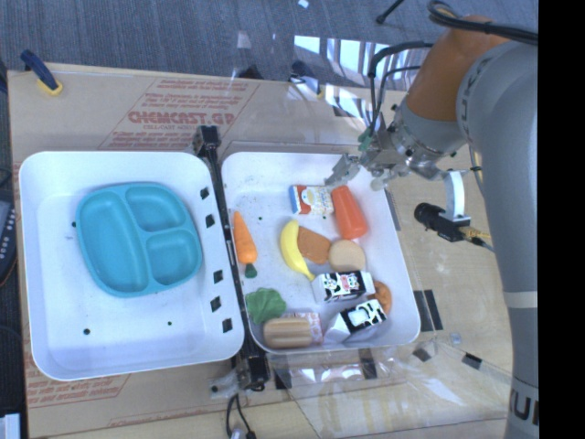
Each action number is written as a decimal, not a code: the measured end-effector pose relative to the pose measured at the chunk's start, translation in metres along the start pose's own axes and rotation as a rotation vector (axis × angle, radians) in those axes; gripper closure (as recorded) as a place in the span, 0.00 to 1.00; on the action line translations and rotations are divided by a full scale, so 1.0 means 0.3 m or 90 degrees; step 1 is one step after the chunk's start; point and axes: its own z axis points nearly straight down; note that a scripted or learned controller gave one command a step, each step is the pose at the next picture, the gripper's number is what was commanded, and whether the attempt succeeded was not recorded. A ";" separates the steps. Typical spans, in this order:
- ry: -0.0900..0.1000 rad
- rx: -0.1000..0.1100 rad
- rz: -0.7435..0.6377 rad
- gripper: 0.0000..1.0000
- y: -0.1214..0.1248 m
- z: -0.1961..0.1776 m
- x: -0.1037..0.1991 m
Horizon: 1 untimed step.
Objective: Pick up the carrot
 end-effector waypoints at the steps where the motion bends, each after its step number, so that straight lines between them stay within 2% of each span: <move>1: 0.006 -0.012 0.014 0.00 -0.089 0.312 0.039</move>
